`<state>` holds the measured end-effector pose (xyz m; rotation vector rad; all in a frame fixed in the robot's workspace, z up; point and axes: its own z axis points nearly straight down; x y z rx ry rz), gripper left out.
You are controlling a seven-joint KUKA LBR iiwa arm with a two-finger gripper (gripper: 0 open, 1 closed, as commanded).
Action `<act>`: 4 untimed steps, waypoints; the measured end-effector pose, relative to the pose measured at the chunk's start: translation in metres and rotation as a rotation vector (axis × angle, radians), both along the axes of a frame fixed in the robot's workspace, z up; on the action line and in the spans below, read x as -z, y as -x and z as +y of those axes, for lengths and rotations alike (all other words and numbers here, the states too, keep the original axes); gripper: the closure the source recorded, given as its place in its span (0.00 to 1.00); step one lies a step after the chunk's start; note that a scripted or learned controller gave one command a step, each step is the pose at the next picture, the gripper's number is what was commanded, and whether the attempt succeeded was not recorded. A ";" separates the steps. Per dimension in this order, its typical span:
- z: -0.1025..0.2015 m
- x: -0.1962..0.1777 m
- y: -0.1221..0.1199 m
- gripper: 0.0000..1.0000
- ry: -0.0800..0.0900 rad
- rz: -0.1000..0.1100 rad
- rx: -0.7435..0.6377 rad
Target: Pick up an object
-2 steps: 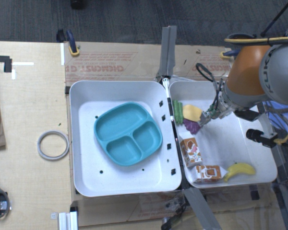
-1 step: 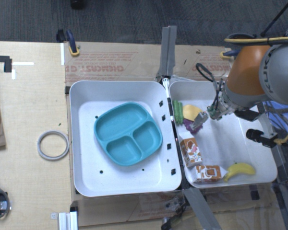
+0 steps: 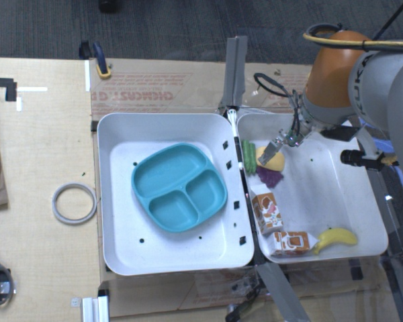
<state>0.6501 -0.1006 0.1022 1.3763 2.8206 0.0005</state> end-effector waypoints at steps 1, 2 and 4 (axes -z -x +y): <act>0.025 -0.090 0.041 0.00 0.000 0.001 -0.078; 0.024 -0.090 0.044 0.00 -0.001 0.001 0.170; 0.055 -0.089 0.079 0.00 -0.001 0.004 0.061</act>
